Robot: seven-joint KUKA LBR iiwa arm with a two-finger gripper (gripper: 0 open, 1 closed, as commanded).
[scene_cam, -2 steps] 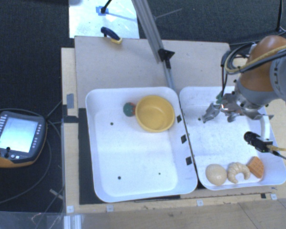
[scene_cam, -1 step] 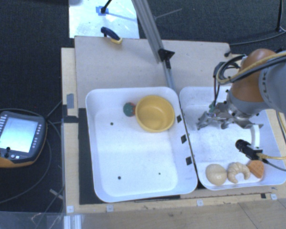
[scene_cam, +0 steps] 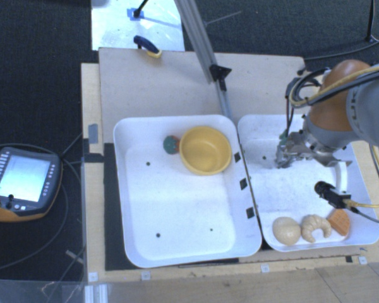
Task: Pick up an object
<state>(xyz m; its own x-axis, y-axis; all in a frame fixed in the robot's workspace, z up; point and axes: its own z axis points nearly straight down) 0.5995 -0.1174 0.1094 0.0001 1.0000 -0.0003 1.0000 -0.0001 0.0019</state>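
Note:
My gripper (scene_cam: 283, 159) hangs over the upper left part of the right bin (scene_cam: 265, 188), above bare bin floor, with nothing seen in it. Along that bin's front edge lie a pale round bun (scene_cam: 287, 230), a croissant (scene_cam: 316, 226) and an orange wedge (scene_cam: 340, 222), all well below the gripper in the view. In the left bin (scene_cam: 177, 232) a yellow bowl (scene_cam: 205, 150) sits at the back right, and a small green ball (scene_cam: 170, 144) touches its left side.
The grey arm with its orange band (scene_cam: 341, 100) comes in from the right above the right bin. A slanted metal pole (scene_cam: 199, 36) crosses the bench behind the bins. A teach pendant (scene_cam: 22, 182) lies off the bench at the left.

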